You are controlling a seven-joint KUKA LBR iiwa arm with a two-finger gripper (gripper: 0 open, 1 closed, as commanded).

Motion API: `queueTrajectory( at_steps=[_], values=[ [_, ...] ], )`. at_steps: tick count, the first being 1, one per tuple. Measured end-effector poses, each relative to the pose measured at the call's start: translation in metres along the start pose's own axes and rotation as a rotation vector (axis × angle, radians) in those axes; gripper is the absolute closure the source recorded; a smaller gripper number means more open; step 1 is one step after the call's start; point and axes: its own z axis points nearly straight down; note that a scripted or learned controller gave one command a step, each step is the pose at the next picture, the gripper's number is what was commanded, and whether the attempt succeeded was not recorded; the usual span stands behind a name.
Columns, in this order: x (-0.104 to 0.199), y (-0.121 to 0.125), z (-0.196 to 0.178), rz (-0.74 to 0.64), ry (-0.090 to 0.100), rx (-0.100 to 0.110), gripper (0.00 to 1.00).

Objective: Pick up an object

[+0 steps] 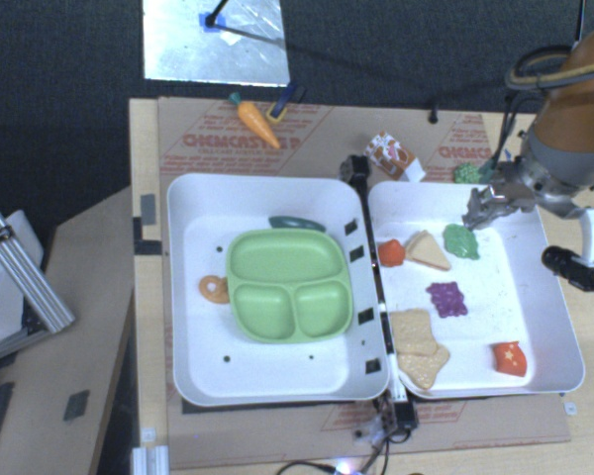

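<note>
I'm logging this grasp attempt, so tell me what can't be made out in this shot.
- Pincer, camera view: too small and blurred to tell whether it touches the green piece just below it.
- Dark green item: mostly hidden behind the green tray.
- Arm: cut off by the right edge.
- Packet print: too small to read.

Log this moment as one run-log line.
task: pick up an object | tool: over right bin, above green piece | grasp: none seen | left bin: green tray
</note>
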Motion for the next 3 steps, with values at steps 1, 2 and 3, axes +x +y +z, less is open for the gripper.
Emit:
queueTrajectory(
  at_steps=[1,2,3],
  values=[
    [0.046,0.008,-0.004,0.001,0.000,0.001,1.00],
    [0.096,0.012,0.008,0.001,0.000,0.002,1.00],
    [0.152,0.028,0.018,0.000,0.000,0.001,1.00]
  ],
)
